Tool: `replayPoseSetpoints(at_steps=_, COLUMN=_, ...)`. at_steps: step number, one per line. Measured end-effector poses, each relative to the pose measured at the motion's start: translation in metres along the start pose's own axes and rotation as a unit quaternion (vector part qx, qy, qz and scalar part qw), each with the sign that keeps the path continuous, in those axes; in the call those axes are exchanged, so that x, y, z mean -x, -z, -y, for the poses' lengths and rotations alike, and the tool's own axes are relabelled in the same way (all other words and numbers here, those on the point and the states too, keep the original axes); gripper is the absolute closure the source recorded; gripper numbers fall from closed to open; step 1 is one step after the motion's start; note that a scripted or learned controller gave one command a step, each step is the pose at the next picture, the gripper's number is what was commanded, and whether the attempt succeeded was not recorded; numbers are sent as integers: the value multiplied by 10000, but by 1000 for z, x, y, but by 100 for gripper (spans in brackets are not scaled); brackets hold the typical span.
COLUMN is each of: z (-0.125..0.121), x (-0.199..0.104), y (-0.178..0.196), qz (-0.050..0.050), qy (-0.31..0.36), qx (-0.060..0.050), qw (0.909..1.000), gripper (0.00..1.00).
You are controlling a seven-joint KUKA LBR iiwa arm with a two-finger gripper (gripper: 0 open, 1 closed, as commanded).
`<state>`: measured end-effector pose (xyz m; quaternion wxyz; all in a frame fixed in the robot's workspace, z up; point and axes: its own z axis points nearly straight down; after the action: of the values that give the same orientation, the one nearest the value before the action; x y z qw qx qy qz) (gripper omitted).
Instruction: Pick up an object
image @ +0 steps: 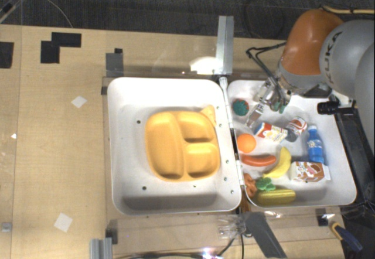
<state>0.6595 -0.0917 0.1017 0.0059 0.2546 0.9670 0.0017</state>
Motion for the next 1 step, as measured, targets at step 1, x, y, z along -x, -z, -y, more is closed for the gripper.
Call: replayPoseSetpoints(at_steps=1, z=-1, x=-2, y=-12, qz=-58, qy=-253, qx=-32, qw=9997, gripper=0)
